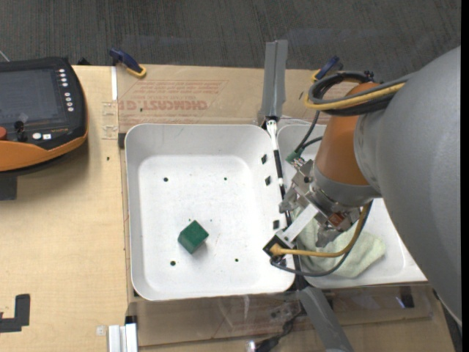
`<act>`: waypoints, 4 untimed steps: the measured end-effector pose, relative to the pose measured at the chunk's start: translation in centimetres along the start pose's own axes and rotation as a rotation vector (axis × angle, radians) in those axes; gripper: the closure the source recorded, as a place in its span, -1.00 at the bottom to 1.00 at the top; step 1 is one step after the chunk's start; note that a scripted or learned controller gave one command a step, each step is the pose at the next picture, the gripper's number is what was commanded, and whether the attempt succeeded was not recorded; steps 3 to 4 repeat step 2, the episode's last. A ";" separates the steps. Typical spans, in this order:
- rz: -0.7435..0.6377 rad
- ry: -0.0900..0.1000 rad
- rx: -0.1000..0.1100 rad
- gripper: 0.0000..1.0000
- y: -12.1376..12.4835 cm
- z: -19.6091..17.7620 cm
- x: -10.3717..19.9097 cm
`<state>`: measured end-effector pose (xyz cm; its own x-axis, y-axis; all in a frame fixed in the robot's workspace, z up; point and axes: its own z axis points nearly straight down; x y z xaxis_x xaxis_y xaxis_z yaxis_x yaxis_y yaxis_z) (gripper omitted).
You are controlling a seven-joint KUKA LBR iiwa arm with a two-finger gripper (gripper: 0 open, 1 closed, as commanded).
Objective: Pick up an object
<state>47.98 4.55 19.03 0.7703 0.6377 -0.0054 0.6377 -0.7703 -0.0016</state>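
Note:
A small green cube (193, 237) lies on the floor of the left white bin (146, 196), toward its front. In the right bin (396, 266) a pale yellow-green cloth (359, 254) is bunched up at the front. My gripper (320, 229) hangs low over the right bin's left side, right above the cloth's left end, close to the wall between the two bins. The wrist and cables hide its fingers.
The grey arm with its orange band (344, 149) covers most of the right bin. A grey divider post (275, 79) rises behind the bins. A teach pendant (37, 108) rests on the bench at far left. Cardboard (176, 97) lies behind the left bin.

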 end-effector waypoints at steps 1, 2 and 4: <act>0.494 0.001 0.000 -1.00 0.3 6.2 9.8; 0.387 0.001 -0.001 -1.00 -1.1 -7.0 0.6; 0.387 0.001 -0.001 -1.00 -1.1 -7.0 0.6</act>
